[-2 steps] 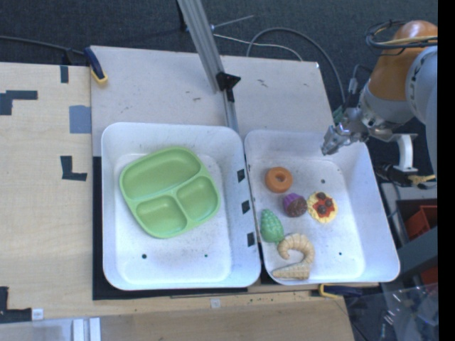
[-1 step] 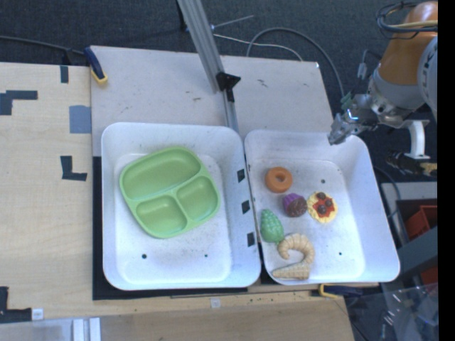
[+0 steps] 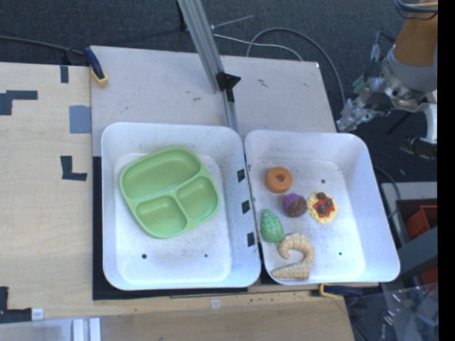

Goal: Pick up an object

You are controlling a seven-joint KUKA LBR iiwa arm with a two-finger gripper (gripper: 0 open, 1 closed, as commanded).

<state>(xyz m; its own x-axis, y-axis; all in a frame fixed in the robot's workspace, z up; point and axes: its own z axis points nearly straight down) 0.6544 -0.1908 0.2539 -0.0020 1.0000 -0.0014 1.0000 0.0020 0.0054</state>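
Observation:
The right bin (image 3: pixel 355 155) holds several toy foods: an orange donut (image 3: pixel 279 179), a purple berry (image 3: pixel 294 204), a small yellow tart with red topping (image 3: pixel 322 207), a green leafy piece (image 3: pixel 271 226) and a tan croissant (image 3: pixel 296 246) with a beige wafer (image 3: pixel 291 271) at the bin's front. My gripper (image 3: pixel 351 116) hangs off the bin's far right corner, above the bench and well away from the toys. Nothing shows between its fingers.
The left bin (image 3: pixel 114 261) holds a green divided plate (image 3: pixel 169 190). A metal pole (image 3: pixel 206 41) slants down to the gap between the bins. Cables (image 3: pixel 284 38) run across the bench behind the right bin. A yellow and blue clamp (image 3: pixel 95 65) sits at the far left.

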